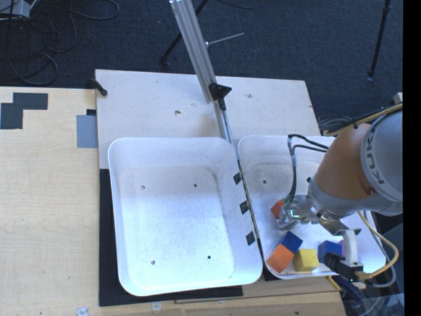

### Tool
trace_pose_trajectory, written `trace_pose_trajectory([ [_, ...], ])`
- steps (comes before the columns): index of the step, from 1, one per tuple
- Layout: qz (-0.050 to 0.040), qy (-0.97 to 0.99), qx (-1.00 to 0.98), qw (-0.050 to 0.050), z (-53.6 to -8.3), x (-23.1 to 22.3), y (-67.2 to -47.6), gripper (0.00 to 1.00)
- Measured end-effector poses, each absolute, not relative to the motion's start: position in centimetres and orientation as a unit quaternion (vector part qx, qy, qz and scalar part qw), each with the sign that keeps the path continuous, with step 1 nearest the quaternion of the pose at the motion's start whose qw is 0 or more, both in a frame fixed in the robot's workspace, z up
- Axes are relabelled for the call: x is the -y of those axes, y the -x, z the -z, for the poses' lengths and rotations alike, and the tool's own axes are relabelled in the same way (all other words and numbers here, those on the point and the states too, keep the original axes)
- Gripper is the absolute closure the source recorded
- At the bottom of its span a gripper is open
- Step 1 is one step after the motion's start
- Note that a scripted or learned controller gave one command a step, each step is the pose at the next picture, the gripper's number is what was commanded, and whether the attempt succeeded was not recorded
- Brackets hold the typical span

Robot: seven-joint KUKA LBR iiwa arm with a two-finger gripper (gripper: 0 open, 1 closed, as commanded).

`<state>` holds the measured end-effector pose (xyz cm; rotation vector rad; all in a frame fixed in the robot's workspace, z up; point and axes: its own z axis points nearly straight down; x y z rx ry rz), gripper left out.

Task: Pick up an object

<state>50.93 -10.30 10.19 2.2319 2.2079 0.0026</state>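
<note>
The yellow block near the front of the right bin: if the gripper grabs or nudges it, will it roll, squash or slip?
The yellow block looks cube-shaped and flat-faced, so it should slide, not roll. Its matte, foam-like surface suggests it is light and probably grippy. It touches the orange block, so a push may shift both.

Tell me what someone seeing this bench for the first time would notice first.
Most likely the big grey arm with its orange band, reaching in from the right and hanging low over the right bin. Its end effector sits just above a cluster of small colored blocks at that bin's near end: an orange block, a yellow block and blue blocks. Beside it lies the larger left bin.
</note>
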Motion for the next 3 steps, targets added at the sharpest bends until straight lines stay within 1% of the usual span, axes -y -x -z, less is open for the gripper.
trace_pose_trajectory([
  [1,-0.0002,-0.707,-0.707,0.0,-9.2,10.3,-55.2,0.0],
  [2,0.0002,-0.708,-0.706,-0.001,-10.2,10.5,-55.0,1.0],
  [3,0.0013,-0.708,-0.706,-0.002,-11.1,10.6,-54.9,1.0],
])
